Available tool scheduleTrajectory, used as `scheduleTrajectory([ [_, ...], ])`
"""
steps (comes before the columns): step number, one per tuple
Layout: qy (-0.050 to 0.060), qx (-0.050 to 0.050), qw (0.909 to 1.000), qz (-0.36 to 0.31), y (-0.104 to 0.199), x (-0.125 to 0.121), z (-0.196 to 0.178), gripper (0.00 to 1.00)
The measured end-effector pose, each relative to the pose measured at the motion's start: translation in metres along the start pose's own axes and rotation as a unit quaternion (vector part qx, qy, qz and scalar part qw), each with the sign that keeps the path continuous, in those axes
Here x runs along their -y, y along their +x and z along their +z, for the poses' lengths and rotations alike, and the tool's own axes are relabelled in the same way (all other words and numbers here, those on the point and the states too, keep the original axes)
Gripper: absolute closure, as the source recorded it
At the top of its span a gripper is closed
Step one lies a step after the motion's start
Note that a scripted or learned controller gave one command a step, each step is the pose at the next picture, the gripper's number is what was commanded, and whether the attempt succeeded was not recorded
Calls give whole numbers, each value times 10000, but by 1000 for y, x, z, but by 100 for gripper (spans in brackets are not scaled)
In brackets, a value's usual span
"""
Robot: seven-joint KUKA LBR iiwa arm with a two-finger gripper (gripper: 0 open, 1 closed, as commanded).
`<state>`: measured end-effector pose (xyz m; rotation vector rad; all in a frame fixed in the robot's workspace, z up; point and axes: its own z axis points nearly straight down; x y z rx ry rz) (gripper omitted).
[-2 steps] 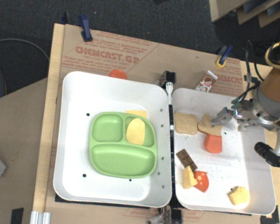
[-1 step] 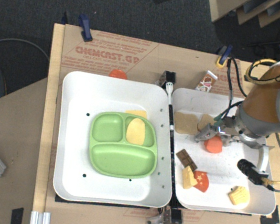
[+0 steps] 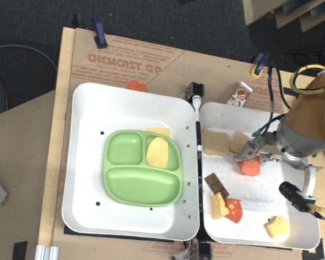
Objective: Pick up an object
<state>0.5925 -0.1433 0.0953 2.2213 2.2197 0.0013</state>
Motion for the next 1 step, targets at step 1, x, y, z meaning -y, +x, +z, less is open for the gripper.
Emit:
scheduleTrajectory([
  [1,-72,-4,10000,-53,76,-67,-97,100],
])
